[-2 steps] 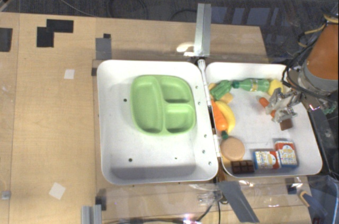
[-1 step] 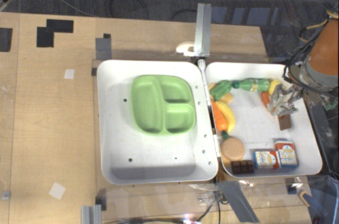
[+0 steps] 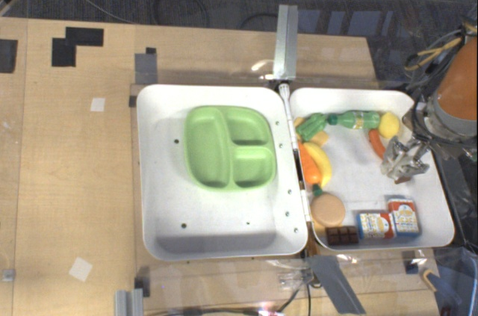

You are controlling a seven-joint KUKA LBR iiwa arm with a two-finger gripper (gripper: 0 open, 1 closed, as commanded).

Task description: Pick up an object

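My gripper [image 3: 403, 165] hangs over the right side of the right bin [image 3: 358, 184], just right of an orange carrot [image 3: 377, 143] and below a yellow lemon [image 3: 390, 124]. I see nothing between its fingers. Along the bin's left side lie a banana [image 3: 317, 156], an orange piece [image 3: 311, 166] and a green vegetable [image 3: 311, 123]. A green bottle-like toy [image 3: 355, 118] lies at the back. At the front are a round bun [image 3: 328, 210], a dark chocolate block [image 3: 342, 235] and two small boxes [image 3: 388, 221].
The left bin [image 3: 160, 180] holds a green divided tray [image 3: 228, 147]. A metal divider post [image 3: 286, 45] stands behind the seam between the bins. The arm's orange band [image 3: 457, 87] sits at the right edge, with cables above it.
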